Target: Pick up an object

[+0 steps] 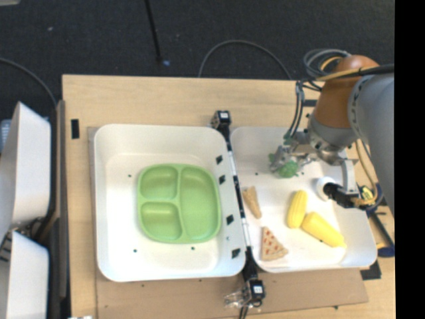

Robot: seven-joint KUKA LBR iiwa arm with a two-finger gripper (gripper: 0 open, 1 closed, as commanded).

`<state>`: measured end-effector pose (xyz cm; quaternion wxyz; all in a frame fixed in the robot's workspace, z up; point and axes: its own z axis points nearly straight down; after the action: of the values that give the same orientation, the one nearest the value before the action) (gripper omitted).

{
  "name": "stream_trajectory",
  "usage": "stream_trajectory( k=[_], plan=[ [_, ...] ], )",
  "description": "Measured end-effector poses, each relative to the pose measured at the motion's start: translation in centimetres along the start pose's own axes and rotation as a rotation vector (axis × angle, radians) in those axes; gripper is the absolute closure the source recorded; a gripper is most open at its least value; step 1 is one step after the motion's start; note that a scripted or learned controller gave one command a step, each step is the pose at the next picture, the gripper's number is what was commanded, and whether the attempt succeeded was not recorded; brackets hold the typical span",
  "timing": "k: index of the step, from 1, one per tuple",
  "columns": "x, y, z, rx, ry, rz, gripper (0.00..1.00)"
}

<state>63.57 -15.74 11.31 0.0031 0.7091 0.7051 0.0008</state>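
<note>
In the right bin (358, 254), the gripper (289, 161) is low over the far part, right at a small green item (287, 171) that looks like broccoli. The green item sits directly under the gripper's tip, partly covered by it; whether it is gripped is unclear. Nearer the front lie a yellow corn cob (297, 208), a second, larger yellow piece (323, 230), a pizza slice (271, 244) and a tan wedge (252, 201) close to the dividing wall.
The left bin (109, 244) holds a green divided plate (179, 203). The arm's orange band (335, 102) and grey body reach in over the right bin's far right corner. Cables (345, 195) trail along that bin's right side.
</note>
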Motion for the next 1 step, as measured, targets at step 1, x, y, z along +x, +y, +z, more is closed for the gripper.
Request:
stream_trajectory(
  k=[1],
  plan=[
    [-0.21, -0.04, -6.5, -0.002, 0.001, -0.001, 1.0]
  ],
)
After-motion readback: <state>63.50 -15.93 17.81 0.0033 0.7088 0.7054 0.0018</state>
